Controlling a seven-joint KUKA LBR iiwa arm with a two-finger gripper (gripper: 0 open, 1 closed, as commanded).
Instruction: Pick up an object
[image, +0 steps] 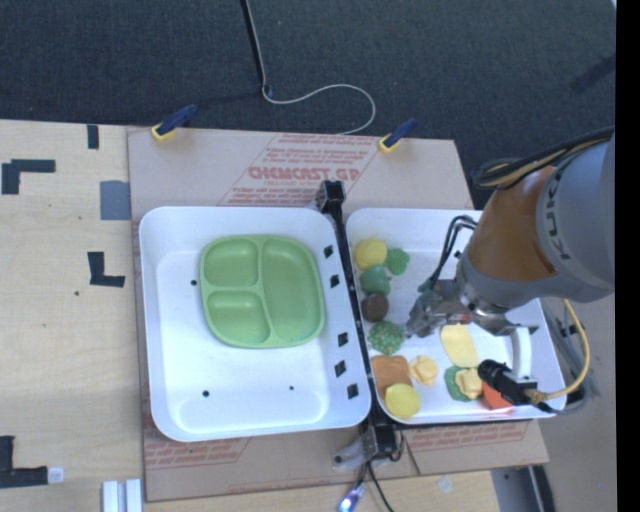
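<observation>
Toy foods (385, 336) crowding right bin's (420, 216) left edge.

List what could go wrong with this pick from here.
1. The small toy food pieces lie crowded in the right white bin; the tool may nudge neighbours like the green leafy piece or the pale yellow piece.
2. The tool is near the black divider between the bins, so a sideways move could clip it.
</observation>
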